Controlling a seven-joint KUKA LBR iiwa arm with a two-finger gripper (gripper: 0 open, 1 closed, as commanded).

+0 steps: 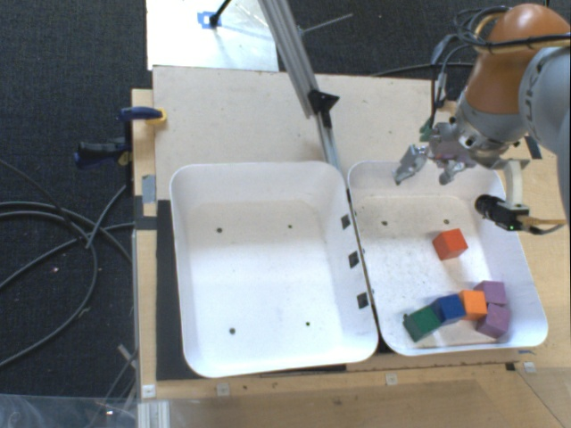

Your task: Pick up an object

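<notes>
My gripper (426, 169) hangs open above the far edge of the right bin (384, 194), with nothing between its fingers. An orange block (450, 243) lies alone in the middle of that bin, below and to the right of the gripper. Along the bin's near edge sits a cluster: a green block (421, 323), a blue block (451, 308), a smaller orange block (475, 303) and two purple blocks (492, 310).
The left bin (187, 239) stands beside the right one, separated by a ridge with black clips (353, 259). A slanted metal pole (294, 52) crosses the back of the bench. Cables hang near the arm's wrist (504, 210).
</notes>
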